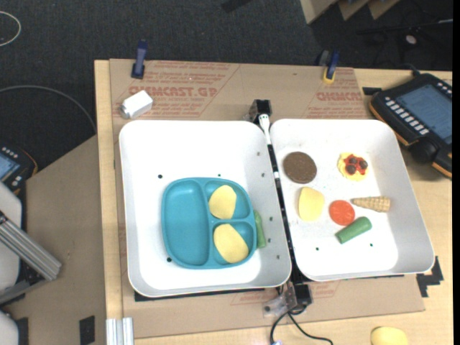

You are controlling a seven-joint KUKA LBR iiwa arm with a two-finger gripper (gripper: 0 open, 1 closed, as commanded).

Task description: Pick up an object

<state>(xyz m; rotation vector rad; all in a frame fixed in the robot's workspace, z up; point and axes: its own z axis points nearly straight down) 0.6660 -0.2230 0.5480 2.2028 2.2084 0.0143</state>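
Note:
The right bin (402, 257) holds several small toy foods: a brown round cookie (300, 167), a yellow tart with red berries (353, 164), a pale yellow wedge (311, 203), a red-orange tomato (341, 212), a tan cone (371, 204) and a green pickle (353, 230). In the left bin (144, 157) lies a blue divided tray (183, 225) with two yellow pieces, one in its upper right compartment (223, 202) and one in its lower right compartment (231, 242). A thin green piece (259, 232) lies against the tray's right edge.
A white block (136, 104) lies on the cardboard behind the left bin. Blue clamps (139, 57) (330, 65) hold the board's far edge. A black pendant (420, 113) sits at the right. A yellow object (389, 336) lies at the bottom right.

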